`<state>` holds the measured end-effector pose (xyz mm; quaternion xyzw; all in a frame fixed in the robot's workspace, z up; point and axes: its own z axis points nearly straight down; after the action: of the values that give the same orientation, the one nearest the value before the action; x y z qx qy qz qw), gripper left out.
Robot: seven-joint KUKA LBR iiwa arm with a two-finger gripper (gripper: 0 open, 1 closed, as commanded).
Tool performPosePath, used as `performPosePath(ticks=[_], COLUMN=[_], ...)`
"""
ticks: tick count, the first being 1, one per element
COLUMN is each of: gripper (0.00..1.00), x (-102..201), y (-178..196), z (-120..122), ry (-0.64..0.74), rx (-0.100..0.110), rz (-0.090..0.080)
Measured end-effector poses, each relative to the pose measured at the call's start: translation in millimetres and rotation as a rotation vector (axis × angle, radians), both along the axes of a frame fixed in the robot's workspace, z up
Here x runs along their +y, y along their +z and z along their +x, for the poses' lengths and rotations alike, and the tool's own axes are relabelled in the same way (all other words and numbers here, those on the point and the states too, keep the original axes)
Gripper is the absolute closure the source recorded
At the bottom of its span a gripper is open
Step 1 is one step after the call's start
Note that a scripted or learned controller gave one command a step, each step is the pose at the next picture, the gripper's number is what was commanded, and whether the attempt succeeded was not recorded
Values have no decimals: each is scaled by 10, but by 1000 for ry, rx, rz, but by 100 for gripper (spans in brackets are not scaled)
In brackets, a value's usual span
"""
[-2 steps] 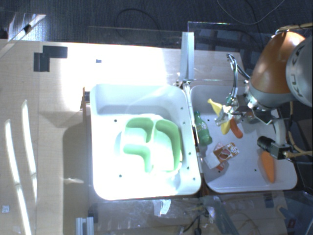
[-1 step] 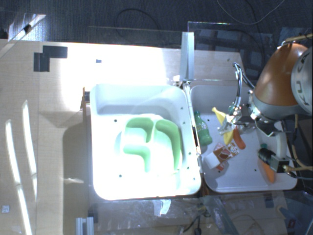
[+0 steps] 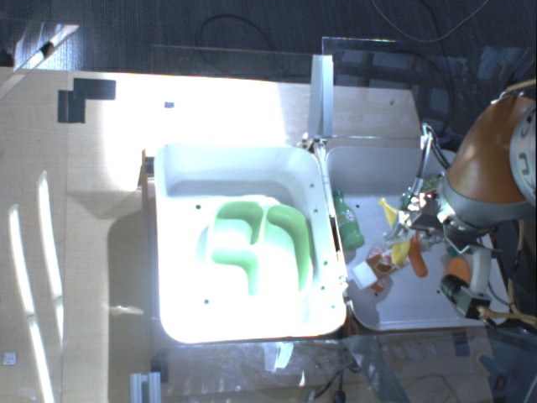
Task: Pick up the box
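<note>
Overhead slanted view of a light wood bench (image 3: 75,225) w/ two shallow white bins side by side. The left bin (image 3: 243,175) is washed out by strong light; a green divided tray (image 3: 260,242) lies in it, tilted, w/ two curved compartments. The right bin (image 3: 369,162) is in shadow and holds a cluster of small things.

A green bottle (image 3: 346,223) lies along the right bin's left wall, neck toward the far end. Near the bin's middle sits a yellow piece (image 3: 388,211), and just nearer the camera an orange carrot-like item (image 3: 417,262). The box (image 3: 380,265), small, w/ white and red-brown faces, lies in the nearer part of the right bin, between the bottle and the orange item, touching or almost touching the latter; exact contact is unclear.

The grey arm w/ its orange band (image 3: 491,154) comes in from the right and reaches over the right bin. Its end effector (image 3: 418,201) hangs over the yellow piece and the clutter, just beyond the box. Can't tell if it is spread or pressed together, since wiring and shadow blur it, and nothing is seen pinched in it.

A clear upright panel (image 3: 323,91) stands at the far end btw the bins. Black cables (image 3: 436,11) loop over the dark floor beyond the bench.
</note>
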<state>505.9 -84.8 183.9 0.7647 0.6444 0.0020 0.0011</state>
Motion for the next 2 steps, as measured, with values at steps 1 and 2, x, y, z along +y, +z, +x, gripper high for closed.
performPosePath(ticks=[1,2], gripper=[100,100], x=[-249,375], y=[6,7], z=[-19,-153], ry=[-76,98], rx=[-2,0], rz=[0,0])
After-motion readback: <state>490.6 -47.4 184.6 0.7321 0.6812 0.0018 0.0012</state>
